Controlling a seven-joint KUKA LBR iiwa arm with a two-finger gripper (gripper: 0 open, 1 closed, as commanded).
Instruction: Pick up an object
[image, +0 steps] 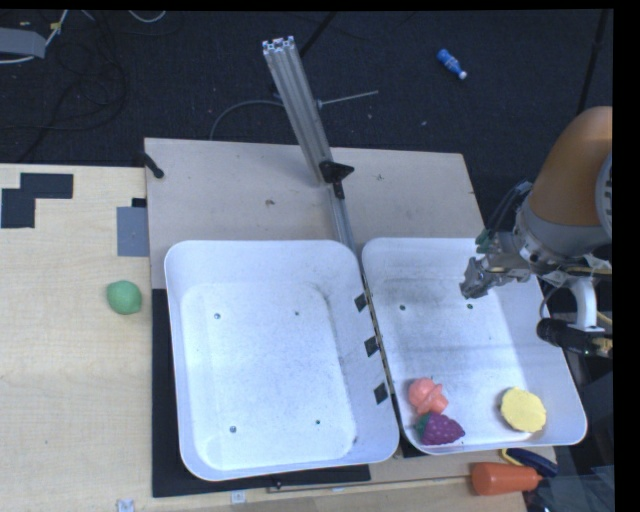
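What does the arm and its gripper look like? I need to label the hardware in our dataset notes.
The arm is a rounded grey body with a broad orange band above the wrist. Its gripper is a small dark grey metal assembly with greenish bits near its base. A white bracket with a black cylindrical part sits just below the wrist.

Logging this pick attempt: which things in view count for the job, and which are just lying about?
For the job: tool, right bin, pink toy, purple toy, yellow toy.

Lying about: green ball, orange item, blue item, left bin.
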